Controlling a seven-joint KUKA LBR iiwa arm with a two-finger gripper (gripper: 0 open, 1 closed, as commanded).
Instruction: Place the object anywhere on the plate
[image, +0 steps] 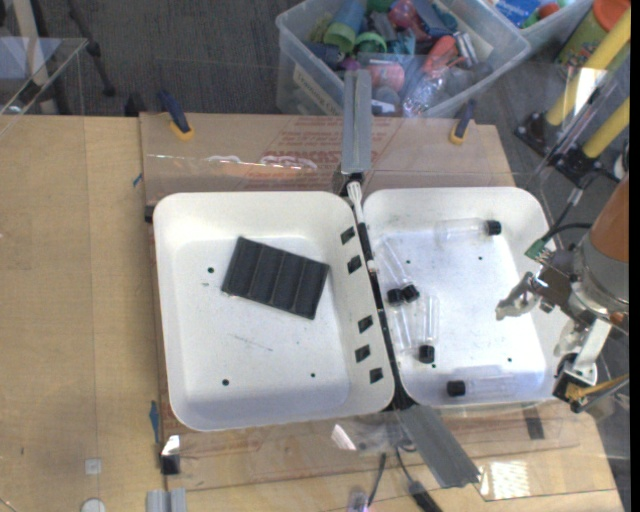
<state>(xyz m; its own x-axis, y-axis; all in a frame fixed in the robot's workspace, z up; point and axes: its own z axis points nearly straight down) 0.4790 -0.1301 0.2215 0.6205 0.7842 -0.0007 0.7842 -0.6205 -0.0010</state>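
Clear tubes (412, 318) with black caps: right bin (520, 210), middle, left of the tool (520, 300). Tool: at the bin's right edge. Grip state cannot be told.

You are looking at a robotics lab test cell. Two white bins (255, 400) sit side by side on a wooden table (70, 300), backed by cardboard (250, 140) fixed with clamps (178, 122). A clear tub (400, 45) of mixed coloured plastic items stands behind the table. Grey arm hardware (590, 290) with exposed cabling enters from the right. Clear vials (430, 318) with black caps lie in the right bin.
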